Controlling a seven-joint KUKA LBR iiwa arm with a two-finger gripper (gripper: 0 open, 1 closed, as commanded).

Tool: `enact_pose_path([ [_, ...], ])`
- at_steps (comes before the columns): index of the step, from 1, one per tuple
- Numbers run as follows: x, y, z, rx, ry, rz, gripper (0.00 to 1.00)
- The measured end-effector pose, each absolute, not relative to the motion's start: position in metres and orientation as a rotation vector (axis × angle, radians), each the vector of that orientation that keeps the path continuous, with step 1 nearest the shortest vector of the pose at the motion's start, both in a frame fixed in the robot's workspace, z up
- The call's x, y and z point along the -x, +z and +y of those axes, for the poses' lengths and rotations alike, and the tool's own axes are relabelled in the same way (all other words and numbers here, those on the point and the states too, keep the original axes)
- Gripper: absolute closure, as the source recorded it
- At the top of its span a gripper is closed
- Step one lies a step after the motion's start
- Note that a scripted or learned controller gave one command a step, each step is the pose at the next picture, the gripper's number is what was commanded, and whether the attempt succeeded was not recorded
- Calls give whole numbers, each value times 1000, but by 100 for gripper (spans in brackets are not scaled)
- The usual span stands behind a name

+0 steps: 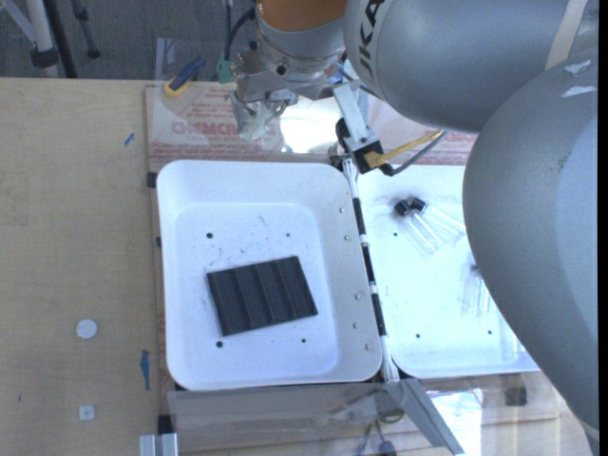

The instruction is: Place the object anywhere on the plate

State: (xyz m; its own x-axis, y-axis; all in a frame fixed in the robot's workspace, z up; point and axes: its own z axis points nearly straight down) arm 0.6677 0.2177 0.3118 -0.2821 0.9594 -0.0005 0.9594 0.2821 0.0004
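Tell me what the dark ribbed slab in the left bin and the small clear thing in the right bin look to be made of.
Slab: probably matte rubber or plastic, dark grey, no glare, moulded ridges. Clear thing: likely transparent plastic or glass, see-through body with black cap.

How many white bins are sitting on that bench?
2. The left bin holds a dark ribbed plate. The right bin sits beside it, partly hidden by the arm, with a small clear vial inside.

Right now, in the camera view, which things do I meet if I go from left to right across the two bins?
Left white bin → dark ribbed plate → the seam where both bins meet → small clear vial with a black cap → right white bin.
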Motion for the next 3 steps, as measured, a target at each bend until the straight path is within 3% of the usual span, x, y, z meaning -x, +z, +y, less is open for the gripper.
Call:
enact_pose_path([
  [1,-639,239,216,-1716,-5,2635,100],
  [2,-667,250,215,-1575,1,2717,100],
  [3,-667,248,219,-1401,-2,2813,100],
])
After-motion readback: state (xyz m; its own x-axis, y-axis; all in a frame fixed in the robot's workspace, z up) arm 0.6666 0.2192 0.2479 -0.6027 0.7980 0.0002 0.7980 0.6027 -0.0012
